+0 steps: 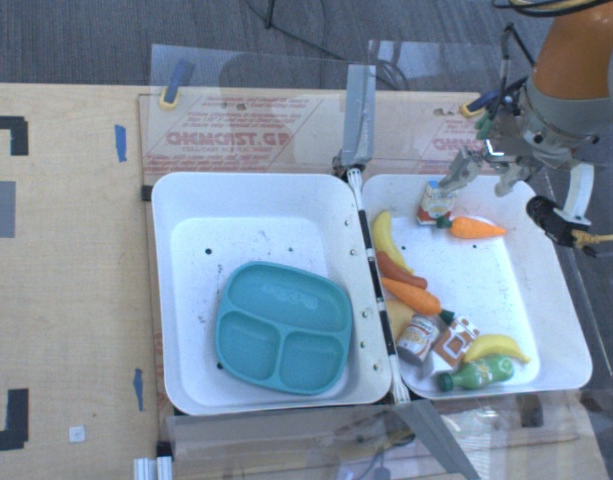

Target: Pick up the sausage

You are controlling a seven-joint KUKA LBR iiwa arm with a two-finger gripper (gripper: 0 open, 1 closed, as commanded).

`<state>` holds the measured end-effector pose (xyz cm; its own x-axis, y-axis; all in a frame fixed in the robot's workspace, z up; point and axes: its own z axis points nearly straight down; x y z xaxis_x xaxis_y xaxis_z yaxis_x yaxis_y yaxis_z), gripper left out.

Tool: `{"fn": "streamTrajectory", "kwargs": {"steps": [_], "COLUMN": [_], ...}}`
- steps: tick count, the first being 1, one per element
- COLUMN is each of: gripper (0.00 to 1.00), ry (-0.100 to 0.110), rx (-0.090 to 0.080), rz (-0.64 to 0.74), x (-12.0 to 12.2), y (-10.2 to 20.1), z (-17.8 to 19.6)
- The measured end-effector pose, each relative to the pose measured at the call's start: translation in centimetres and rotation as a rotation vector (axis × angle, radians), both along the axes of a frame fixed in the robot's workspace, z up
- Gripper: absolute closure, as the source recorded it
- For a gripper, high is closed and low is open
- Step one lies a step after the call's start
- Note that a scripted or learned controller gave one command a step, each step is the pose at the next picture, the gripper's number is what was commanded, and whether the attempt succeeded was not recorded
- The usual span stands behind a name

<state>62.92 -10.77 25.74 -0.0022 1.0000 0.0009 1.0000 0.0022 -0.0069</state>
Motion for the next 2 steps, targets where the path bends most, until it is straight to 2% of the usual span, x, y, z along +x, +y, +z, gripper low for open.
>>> {"fn": "streamTrajectory", "kwargs": {"steps": [1,2], "gripper": [0.00,0.00], "ry": [-0.001,-0.021], "rx": [0.000,-0.004], "rz": [0.019,0.052], "x": [-3.0,-8.4], "y": [-0.2,1.0], "z": [-14.8,-16.9]}}
